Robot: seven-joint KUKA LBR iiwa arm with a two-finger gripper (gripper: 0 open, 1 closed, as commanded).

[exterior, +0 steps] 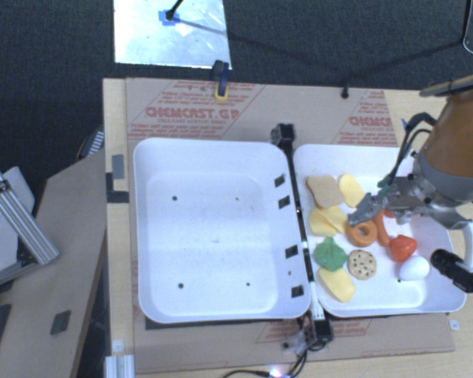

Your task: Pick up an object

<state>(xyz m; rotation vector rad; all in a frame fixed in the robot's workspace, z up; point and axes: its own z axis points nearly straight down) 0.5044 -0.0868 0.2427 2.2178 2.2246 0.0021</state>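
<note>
Cardboard-covered bench [244,105], two white bins side by side; left bin [154,211] bare, right bin [426,294] full of toy food. Gripper [366,209] low over orange ring [362,234], beside yellow pieces [326,222]. Whether pincer is released or clenched: cannot tell. Likely target: ring. Advice: centre over ring, avoid bread slice [324,190], cookie [362,264] and green leaf [329,253], descend straight, clamp rim firmly before lifting.

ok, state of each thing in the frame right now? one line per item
left bin: bare white floor
right bin: toy food lying in it
gripper: low over the right bin, beside the orange ring
orange ring: flat on the bin floor
cookie: flat, chips up
bread slice: flat
white egg: on its side
green leaf: flat
</note>
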